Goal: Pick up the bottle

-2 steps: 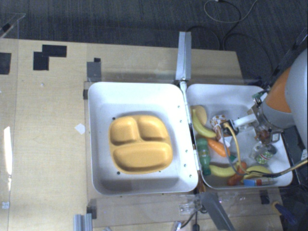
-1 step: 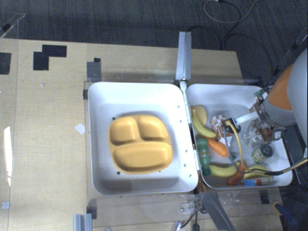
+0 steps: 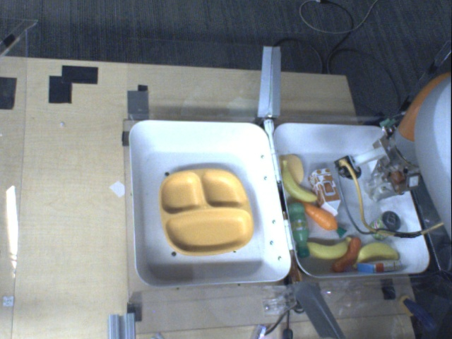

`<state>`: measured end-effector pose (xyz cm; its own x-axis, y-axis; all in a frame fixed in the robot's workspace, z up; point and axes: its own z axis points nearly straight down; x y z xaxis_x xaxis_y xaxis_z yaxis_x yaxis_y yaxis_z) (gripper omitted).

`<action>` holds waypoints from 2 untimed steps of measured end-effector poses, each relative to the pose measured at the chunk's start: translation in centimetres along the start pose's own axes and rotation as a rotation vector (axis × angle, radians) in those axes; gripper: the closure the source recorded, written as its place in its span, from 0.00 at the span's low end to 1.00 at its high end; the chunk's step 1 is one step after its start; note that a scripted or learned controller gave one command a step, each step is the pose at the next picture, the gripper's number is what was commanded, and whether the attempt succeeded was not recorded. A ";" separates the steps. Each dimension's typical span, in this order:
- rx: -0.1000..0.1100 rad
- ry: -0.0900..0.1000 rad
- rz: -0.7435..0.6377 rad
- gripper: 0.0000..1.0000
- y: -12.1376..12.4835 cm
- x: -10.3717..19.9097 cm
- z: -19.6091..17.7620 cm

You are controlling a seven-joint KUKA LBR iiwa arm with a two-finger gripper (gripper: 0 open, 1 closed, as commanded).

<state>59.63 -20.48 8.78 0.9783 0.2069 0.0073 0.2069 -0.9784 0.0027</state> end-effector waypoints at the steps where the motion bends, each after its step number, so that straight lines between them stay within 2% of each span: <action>1: -0.001 0.003 -0.009 1.00 -0.1 0.2 -1.2; 2: 0.001 -0.002 -0.065 1.00 1.2 6.0 -13.3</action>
